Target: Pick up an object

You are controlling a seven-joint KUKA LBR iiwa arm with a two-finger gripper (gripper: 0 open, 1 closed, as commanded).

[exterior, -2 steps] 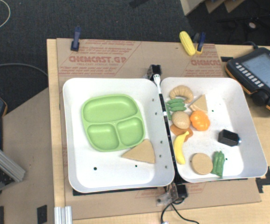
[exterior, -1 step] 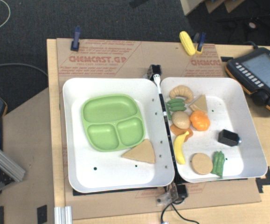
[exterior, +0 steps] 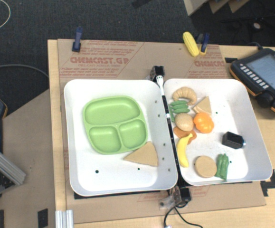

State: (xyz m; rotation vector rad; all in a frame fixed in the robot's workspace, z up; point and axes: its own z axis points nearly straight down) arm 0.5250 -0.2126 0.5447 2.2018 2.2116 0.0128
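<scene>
1. Camera view: the toy food sits clustered at the left side of the right bin (exterior: pixel 251 122) — orange (exterior: pixel 203 123), banana (exterior: pixel 182 151), round cookie (exterior: pixel 205 166), black block (exterior: pixel 232 139) apart.
2. Gripper state: cannot tell.
3. Risk: tight clustering near the bin wall could cause a missed or double grasp.

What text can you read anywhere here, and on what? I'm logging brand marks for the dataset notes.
"CHEMCAST G P" in red on the brown board behind the left bin; the last letters are unclear.
"CHEMCAST", again in red, partly cut off, on the same board behind the right bin.
Smaller red print above each mark: too blurred to read.
Pendant buttons and screen: too small to read.
</scene>
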